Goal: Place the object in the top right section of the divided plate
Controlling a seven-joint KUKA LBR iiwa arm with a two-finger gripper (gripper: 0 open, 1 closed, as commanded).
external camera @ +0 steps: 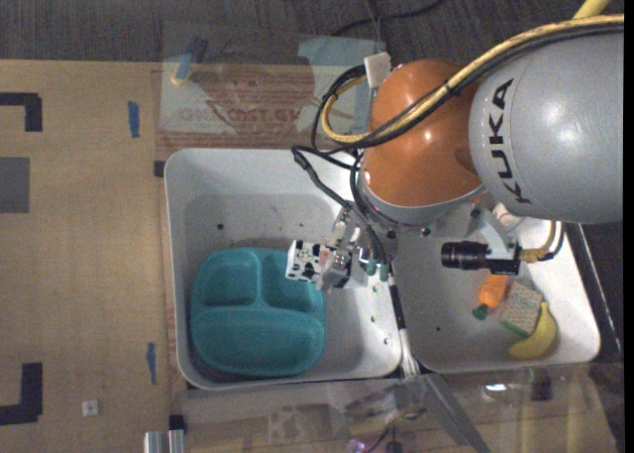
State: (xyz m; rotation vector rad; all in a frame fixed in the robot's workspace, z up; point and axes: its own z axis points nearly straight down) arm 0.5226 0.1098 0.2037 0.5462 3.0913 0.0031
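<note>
A teal divided plate (256, 317) lies in the left bin (188, 203), with two small sections at the top and one large section below. My gripper (322, 265) hangs at the plate's upper right corner, under the orange wrist band. It is shut on a small white object with dark and red markings (300, 261). That object sits at the edge of the plate's top right section, and I cannot tell whether it touches the plate.
The right bin (584, 342) holds a banana (533, 335), an orange item (491, 294) and a pale speckled block (519, 308). The arm's grey body covers the bins' upper right. Cardboard with blue tape marks lies to the left.
</note>
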